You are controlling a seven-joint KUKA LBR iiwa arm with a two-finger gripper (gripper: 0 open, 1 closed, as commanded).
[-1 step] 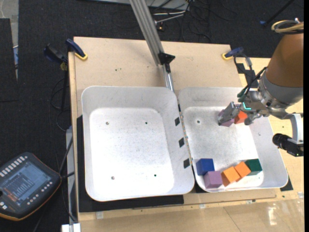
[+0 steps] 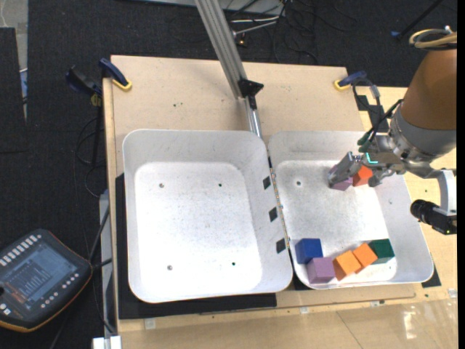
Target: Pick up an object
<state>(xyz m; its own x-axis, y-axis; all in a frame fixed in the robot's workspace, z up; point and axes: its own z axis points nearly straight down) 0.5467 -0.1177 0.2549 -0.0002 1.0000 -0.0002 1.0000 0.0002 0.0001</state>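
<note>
Blocks lay in the right bin (image 2: 407, 257), which sat on the pale worktop (image 2: 182, 93) touching the left bin (image 2: 138, 195) along a shared edge. Four of them were grouped along the near rim of the right bin: a blue block (image 2: 309, 249), a purple block (image 2: 321, 269) just in front of it, an orange block (image 2: 348, 261) touching the purple one on its right, and a green block (image 2: 381, 251) beside the orange one, furthest right. These four ran in a loose slanted row, well apart from the claw.

Over the far part of the same bin, the grey arm (image 2: 432, 115) reached in from the right, and its claw (image 2: 347, 174) hung low near the bin floor. At its tip showed a small orange-red piece (image 2: 362, 177) and a purplish piece (image 2: 339, 184) below and left of it; they looked like small blocks pressed against the fingers, but the view was too blurred there to tell whether either sat between the fingers or merely beside them. Whether the claw was released or clenched I could not tell.

A teach pendant (image 2: 36, 278) rested off the near left corner of the worktop, and clamps (image 2: 116, 75) gripped the worktop's far corners. A slanted metal pole (image 2: 221, 38) ran from the top of the view down to the seam between the bins.
</note>
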